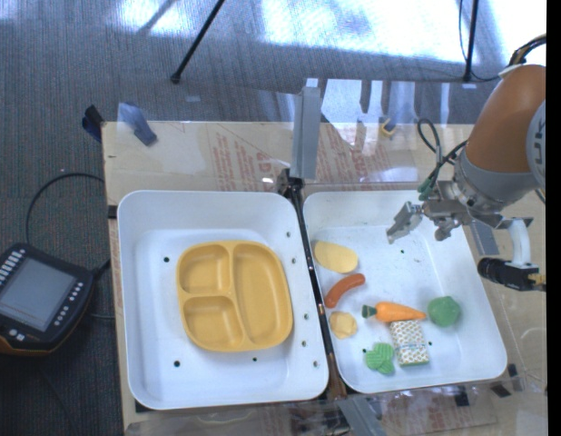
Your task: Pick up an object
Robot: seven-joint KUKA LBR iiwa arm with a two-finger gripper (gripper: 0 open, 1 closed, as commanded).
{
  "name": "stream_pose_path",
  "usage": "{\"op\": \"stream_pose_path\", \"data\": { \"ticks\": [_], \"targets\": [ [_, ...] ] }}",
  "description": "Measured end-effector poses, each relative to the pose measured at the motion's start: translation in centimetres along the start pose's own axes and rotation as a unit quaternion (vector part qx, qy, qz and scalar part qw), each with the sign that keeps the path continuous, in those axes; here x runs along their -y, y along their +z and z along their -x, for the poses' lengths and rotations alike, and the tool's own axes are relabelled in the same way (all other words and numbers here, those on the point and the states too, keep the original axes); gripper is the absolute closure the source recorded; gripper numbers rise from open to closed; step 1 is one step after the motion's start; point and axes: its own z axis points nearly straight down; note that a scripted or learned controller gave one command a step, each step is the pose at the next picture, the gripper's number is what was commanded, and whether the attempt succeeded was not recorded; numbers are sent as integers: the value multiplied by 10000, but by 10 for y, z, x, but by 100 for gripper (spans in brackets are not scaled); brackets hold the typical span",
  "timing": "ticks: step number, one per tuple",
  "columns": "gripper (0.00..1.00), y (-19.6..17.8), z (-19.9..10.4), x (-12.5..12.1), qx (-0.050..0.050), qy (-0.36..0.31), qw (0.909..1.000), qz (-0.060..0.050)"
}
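My gripper (420, 226) hangs over the upper middle of the right bin (480, 334), its two fingers spread open and nothing between them. Below it in that bin lie a yellow potato-shaped piece (335, 256), a red sausage (344, 289), a small pale yellow round piece (343, 324), an orange carrot (395, 312), a green round vegetable (444, 311), a patterned white-green box (409, 343) and a small green leafy piece (381, 359). All of them rest on the bin floor, apart from the gripper.
The left bin (144, 243) holds a yellow divided plate (233, 294). A grey upright post (305, 134) stands behind the seam between the bins. A handheld control pendant (31, 296) lies on the floor at the left.
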Motion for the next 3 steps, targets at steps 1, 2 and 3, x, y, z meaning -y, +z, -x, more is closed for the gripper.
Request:
{"op": "stream_pose_path", "data": {
  "ticks": [1,2,3],
  "targets": [
    [0,78,15,-40,-1,-383,9993,-38],
    [0,112,-55,51,-3,-1867,9824,-11],
    [0,111,-54,5,4,-1056,9944,3]
  ]
}}
